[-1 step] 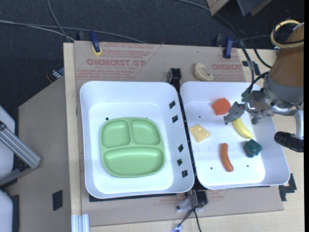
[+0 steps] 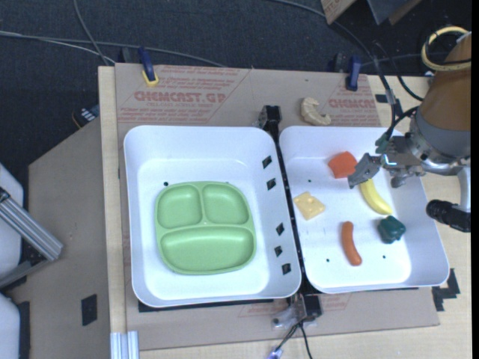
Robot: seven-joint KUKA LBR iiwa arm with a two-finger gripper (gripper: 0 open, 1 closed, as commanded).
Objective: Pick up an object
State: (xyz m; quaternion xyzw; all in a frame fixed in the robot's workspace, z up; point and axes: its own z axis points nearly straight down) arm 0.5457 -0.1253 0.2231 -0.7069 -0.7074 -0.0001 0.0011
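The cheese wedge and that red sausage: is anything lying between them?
No. In the camera view the cheese wedge and the sausage lie apart in the right bin, with bare white floor between them.

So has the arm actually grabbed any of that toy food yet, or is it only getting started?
Nothing looks picked up yet. The gripper hangs low in the right bin, between the orange block and the banana, with nothing between its fingers. The cheese wedge, sausage and green piece all lie on the bin floor. Closing on one item and lifting it is what is left.
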